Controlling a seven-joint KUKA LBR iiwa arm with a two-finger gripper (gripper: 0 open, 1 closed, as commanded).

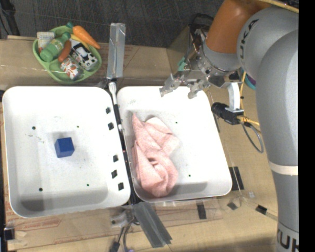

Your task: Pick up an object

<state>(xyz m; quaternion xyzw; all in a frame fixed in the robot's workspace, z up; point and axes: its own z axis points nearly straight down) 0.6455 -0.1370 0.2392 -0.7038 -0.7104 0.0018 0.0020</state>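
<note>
A crumpled pink cloth point(153, 155) lies in the right bin point(210, 156), along its left side. A small blue cube point(64, 147) sits in the left bin point(21, 140). My gripper point(179, 90) hangs over the far edge of the right bin, above and behind the cloth. Its two fingers are spread apart with nothing between them.
A green bowl point(42, 59) of toy food, including a carrot, stands on the bench behind the left bin. A grey bar point(116, 49) rises between the bins at the back. Cables trail along the bench to the right of the right bin.
</note>
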